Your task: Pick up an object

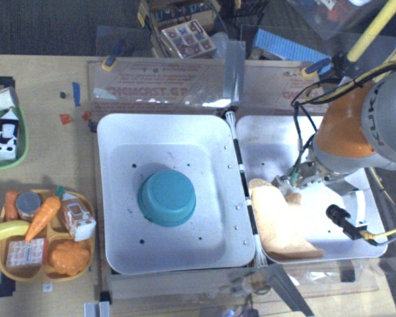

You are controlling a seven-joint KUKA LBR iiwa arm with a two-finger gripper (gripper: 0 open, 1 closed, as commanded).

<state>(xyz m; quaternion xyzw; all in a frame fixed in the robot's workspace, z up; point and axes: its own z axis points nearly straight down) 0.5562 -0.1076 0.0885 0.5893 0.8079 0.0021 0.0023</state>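
Tan cloth (282,224): lies in the right bin (264,132), against its near left wall.
Gripper (292,189): low at the cloth's far edge; I cannot tell its state.
My step: I would press straight down on the cloth.
Room: divider wall close; more space rightwards.
Blue bowl (167,197): alone in the left bin (119,137).
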